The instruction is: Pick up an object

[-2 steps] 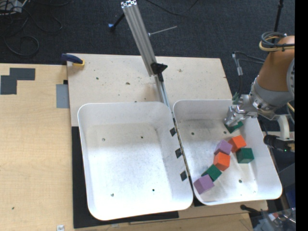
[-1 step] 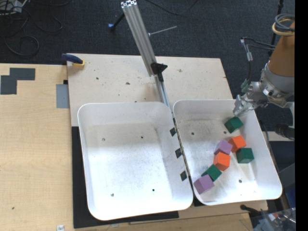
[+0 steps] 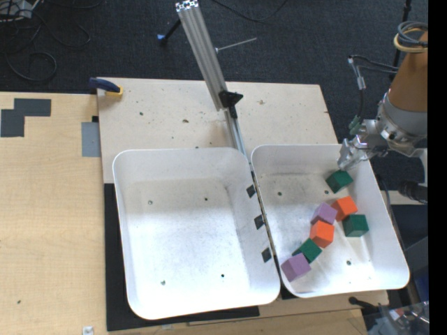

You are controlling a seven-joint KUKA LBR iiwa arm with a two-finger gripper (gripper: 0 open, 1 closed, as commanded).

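I see the tabletop (image 3: 209,110), pale and speckled, carrying two shallow white bins side by side. The left bin (image 3: 140,187) has a dusty grey floor. The right bin (image 3: 293,166) holds all the blocks, gathered toward its right half. A slanted aluminium rail (image 3: 202,47) runs down from the top of the frame to the seam between the bins. The arm (image 3: 408,82) comes in from the right, its orange band above the grey wrist. The end effector (image 3: 347,155) hangs over the right bin's far right corner, tip just above a dark green cube (image 3: 339,181); I cannot tell whether it is touching that cube, and I cannot tell how it is set. Below that cube sit an orange block (image 3: 346,206) and another green cube (image 3: 356,225), close together. A purple block (image 3: 326,213) touches an orange cube (image 3: 322,233). Next down come a small green block (image 3: 308,250) and a purple cube (image 3: 295,266) near the bin's front left corner. A blue clamp (image 3: 105,86) sits at the tabletop's far left corner
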